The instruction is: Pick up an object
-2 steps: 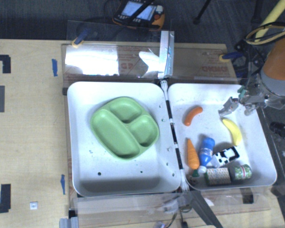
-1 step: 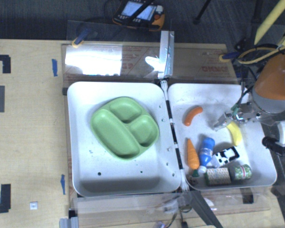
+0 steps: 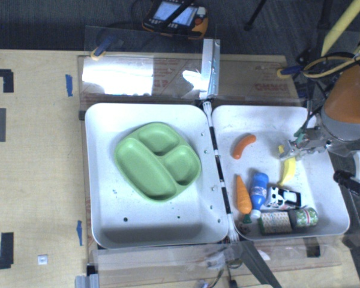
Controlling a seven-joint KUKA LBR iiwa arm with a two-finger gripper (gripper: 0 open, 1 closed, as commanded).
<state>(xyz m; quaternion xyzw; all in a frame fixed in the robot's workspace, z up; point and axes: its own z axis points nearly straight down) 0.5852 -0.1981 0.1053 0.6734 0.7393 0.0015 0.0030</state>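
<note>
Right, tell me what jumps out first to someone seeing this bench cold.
The green divided plate fills the middle of the left bin. The right bin holds a cluster of small things: an orange sausage, a carrot, a blue bottle. The tool hangs above a banana.

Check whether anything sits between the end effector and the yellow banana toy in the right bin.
Nothing visible does. The end effector sits just above the banana, at its upper end. The sausage lies off to the left, the blue bottle below-left, both apart from it.
</note>
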